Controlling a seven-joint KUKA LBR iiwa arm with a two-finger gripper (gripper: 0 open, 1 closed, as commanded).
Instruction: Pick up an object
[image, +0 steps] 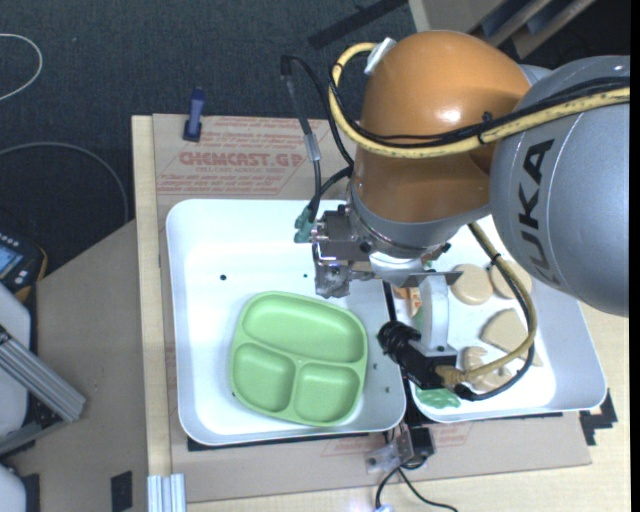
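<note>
a green divided plate lies at the near edge of the left bin; the pincer hangs above its far rim, grip state unclear

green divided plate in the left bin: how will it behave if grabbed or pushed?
The green divided plate looks like rigid moulded plastic, so probably stiff and light. It lies flat and wide, so it should slide across the left bin rather than tip. Its raised rim and dividers seem the only pinchable edges.

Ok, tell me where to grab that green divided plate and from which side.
Pinch the raised outer rim of the green plate on its near-left edge, coming straight down. It lies flat and upright in the left bin, too wide to span, and that side has bare floor beside it.
</note>
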